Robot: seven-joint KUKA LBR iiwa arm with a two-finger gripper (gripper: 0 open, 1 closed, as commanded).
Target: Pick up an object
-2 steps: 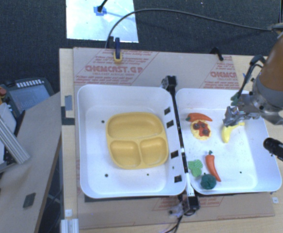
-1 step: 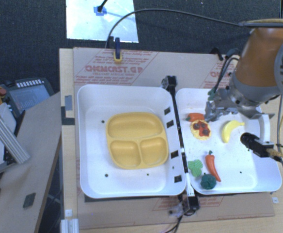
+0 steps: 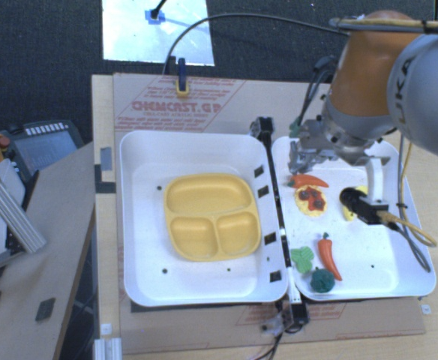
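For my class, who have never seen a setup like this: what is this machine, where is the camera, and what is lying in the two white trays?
A single camera above the bench looks down at a slant. The grey robot arm with an orange band reaches in from the right; its end effector hangs over the right shallow white bin. That bin holds toy food: an orange chilli, a small pizza slice, an orange carrot and two green broccoli pieces. The left white bin holds a yellow plastic divided plate. Nothing is visibly held.
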